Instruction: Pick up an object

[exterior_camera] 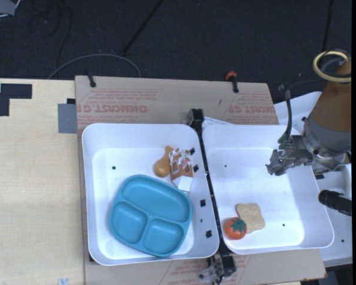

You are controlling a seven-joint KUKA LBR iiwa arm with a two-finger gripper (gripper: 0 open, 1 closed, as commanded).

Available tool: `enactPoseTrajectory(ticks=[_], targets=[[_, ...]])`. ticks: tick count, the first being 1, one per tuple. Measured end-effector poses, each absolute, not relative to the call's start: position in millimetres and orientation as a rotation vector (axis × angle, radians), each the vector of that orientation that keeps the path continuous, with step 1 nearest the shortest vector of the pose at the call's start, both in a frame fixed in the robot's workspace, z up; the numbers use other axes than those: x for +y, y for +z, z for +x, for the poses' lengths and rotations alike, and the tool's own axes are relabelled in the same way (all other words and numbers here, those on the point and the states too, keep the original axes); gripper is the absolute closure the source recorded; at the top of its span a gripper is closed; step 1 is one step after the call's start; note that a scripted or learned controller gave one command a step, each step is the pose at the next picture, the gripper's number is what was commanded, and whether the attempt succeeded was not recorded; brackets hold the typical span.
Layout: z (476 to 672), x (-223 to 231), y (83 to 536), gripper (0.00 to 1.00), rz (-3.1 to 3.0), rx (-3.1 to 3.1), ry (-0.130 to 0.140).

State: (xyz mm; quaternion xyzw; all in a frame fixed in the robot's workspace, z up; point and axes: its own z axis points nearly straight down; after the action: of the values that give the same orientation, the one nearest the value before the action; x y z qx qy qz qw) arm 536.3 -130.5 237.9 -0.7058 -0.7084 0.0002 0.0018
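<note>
While the end effector hangs near the right bin's three o'clock wall, its grip state cannot be told. Open white floor lies left of it. At six o'clock, a round tomato touches flat toast.

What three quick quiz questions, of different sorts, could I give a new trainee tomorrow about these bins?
1. True or false: the blue tray lies in the left bin.
2. Which things lie in the right bin? A) toy tomato and toast slice; B) spoon and cup; C) two trays.
3. Fill in: the gripper hangs over the ____ bin.

Key: 1 true; 2 A; 3 right.
</note>
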Motion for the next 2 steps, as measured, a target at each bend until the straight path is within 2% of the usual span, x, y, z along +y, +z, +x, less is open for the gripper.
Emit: enactPoseTrajectory(ticks=[1, 2], targets=[[557.4, -78.1, 233.1, 1.00, -2.215, -2.225, 0.001], [564.9, -26.7, 220.5, 1.00, -2.215, -2.222, 0.004]])
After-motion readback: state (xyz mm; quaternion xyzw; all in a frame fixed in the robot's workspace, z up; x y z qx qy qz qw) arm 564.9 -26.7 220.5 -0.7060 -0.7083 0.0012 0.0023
